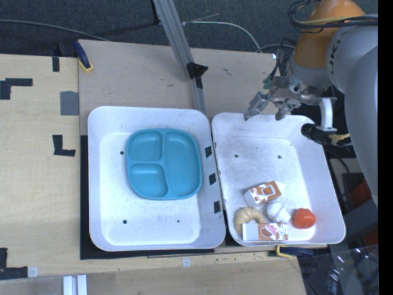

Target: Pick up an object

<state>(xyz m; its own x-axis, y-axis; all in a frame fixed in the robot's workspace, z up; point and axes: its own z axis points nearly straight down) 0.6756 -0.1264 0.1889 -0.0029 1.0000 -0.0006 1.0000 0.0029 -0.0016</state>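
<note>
Closest to the camera, the pickable stuff is all bunched in the near corner of the right bin (319,165): a croissant-looking pastry (249,215), a small orange-and-white carton (264,193), another little carton (270,231) lying flat by the near rim, a red tomato-ish thing (303,218) and a small whitish lump (277,211) in the middle, all touching or just beside each other. So it looks like we're at the very start, nothing grabbed yet. The gripper (264,111) hangs over the far rim of that same bin, well apart from the pile, fingers spread open with nothing between them. Next move, I'd guess, is to come toward the near corner and drop down on one item, and the crowding could make a clean pinch tricky. The left bin (104,165) holds a blue divided plate (164,163). Beyond the bins there's tan bench (135,72), a slanted metal pole (175,29), a loose cable (233,29) and dark floor at the back.
</note>
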